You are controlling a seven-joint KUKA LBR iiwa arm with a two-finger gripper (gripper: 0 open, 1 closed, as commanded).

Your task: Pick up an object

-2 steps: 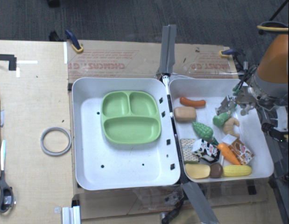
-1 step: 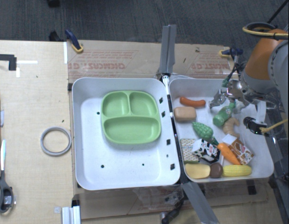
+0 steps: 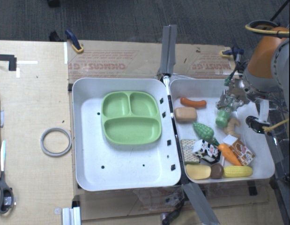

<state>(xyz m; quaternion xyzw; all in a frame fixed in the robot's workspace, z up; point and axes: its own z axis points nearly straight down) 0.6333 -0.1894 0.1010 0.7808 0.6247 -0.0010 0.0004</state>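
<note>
The right bin [image 3: 264,172] holds several toy foods: an orange-red sausage [image 3: 193,102], a tan bun [image 3: 185,114], a bumpy green vegetable [image 3: 204,131], a waffle [image 3: 189,150], a black-and-white piece [image 3: 208,150], a carrot [image 3: 229,153], a corn cob [image 3: 237,171], a yellow piece [image 3: 198,172] and a patterned packet [image 3: 241,152]. My gripper [image 3: 227,105] hangs over the bin's upper right part. A small green object [image 3: 222,119] lies directly under its tip, beside a beige piece [image 3: 233,124]. Whether the gripper touches the green object is unclear.
The left bin [image 3: 84,172] carries a green divided plate [image 3: 131,117]. A ring of tape [image 3: 55,141] and scissors [image 3: 2,191] lie on the wooden bench to the left. A blue clamp [image 3: 74,40] sits at the back, and a metal post [image 3: 168,48] rises between the bins.
</note>
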